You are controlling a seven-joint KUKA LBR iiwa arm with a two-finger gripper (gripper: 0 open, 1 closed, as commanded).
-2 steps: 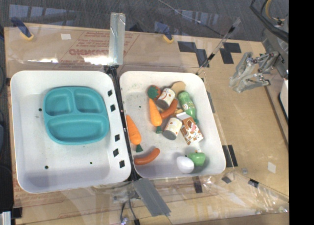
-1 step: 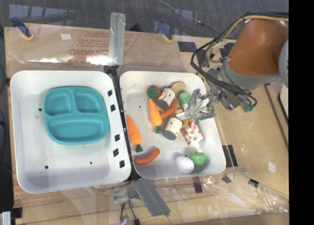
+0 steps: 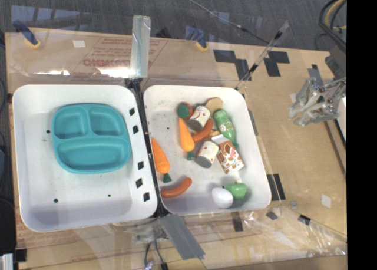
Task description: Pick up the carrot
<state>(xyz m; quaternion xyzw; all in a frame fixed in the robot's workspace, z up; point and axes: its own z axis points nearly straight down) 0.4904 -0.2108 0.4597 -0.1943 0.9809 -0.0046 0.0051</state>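
Lying in the right white plastic bin (image 3: 254, 145), against its left wall, was a long orange toy carrot (image 3: 159, 156) with a small green stem end pointing to the near edge. A second orange carrot (image 3: 186, 135) lay nearer the middle of that bin, beside a small tin can (image 3: 207, 153) and a small printed carton (image 3: 230, 158); the writing on them was too small to read. An orange-red toy sausage (image 3: 177, 187) rested close to the near edge, and a white egg shape (image 3: 222, 197) touched a green piece (image 3: 238, 190) in the near right corner. The left white bin (image 3: 29, 204) carried a teal divided plastic plate (image 3: 91, 137). Red mirrored print on the cardboard (image 3: 109, 56) behind could not be read. The metal gripper (image 3: 312, 102) stood over the bench, well apart from the right bin; I cannot tell how the pincer was set.
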